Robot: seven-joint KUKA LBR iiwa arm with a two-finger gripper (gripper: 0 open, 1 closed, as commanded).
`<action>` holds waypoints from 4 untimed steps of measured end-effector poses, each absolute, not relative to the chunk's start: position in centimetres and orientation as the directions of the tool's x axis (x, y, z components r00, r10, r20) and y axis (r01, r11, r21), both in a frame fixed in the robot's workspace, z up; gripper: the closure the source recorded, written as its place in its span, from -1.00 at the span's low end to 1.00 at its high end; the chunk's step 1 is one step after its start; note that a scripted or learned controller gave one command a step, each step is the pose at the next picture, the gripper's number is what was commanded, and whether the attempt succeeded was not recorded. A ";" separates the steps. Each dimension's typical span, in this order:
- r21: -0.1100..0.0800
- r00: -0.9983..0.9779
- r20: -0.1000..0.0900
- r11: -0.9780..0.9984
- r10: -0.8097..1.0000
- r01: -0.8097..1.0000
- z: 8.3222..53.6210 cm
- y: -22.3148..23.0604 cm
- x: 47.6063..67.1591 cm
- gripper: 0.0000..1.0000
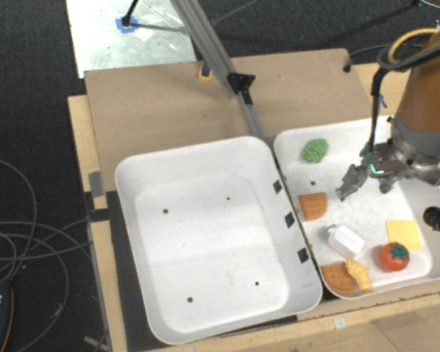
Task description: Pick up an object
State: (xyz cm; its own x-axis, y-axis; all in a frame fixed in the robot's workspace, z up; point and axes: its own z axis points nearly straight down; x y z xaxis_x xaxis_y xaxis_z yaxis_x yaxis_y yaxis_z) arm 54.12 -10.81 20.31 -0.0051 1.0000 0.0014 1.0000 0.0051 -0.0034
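The right bin (345,137) holds several small objects. A green leafy piece (314,150) lies near its far edge, and an orange square (314,205) sits by its left wall. Toward the front are a white bottle (345,240), a yellow block (403,232), a red tomato (393,257), and a brown slice (339,277) with a yellow piece (359,274) on it. My gripper (367,184) hangs over the bin's middle, right of the orange square and above the bottle. It is open, with nothing between its fingers.
The left bin (193,163) stands beside the right one, their walls meeting along the middle. A grey pole (213,45) slants in from the top. Cables (16,234) lie on the floor at left. The arm's orange band (433,94) is over the right bin's far right side.
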 end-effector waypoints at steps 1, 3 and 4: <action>0.001 -0.003 0.001 0.003 1.000 1.000 20.5 -10.8 54.2 -1.00; -0.005 -0.001 0.001 0.001 1.000 1.000 10.3 -11.1 53.7 -1.00; -0.001 -0.001 0.000 0.001 1.000 1.000 9.0 -11.1 53.7 -1.00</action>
State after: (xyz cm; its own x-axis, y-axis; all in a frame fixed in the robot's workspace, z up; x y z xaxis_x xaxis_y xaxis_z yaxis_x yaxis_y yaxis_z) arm 53.71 -11.06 9.01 -0.0010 1.0000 0.0005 1.0000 0.0010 -0.0009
